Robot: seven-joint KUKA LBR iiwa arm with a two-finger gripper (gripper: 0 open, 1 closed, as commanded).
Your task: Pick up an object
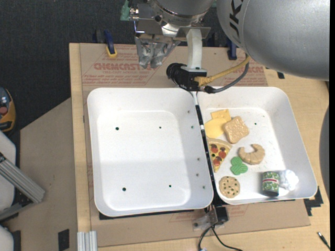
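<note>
My gripper (152,55) hangs high over the back edge of the bench, beyond the left bin (104,103), with nothing visible in it. The right bin (293,114) holds toy food. A yellow cheese wedge (216,124) lies against a toast slice (236,129). In front of them lie a pizza slice (218,153), a tan croissant (252,154) and a small green piece (238,166). Near the bin's front lie a cookie (229,186), a green can (270,183) and a white crumpled piece (289,179). The gripper is far from all of them.
The arm's large grey body (282,25) fills the top right, above the right bin's back corner. A black cable fitting (182,75) hangs over the divide between the bins. Blue clamps (110,42) hold the cardboard base at the back.
</note>
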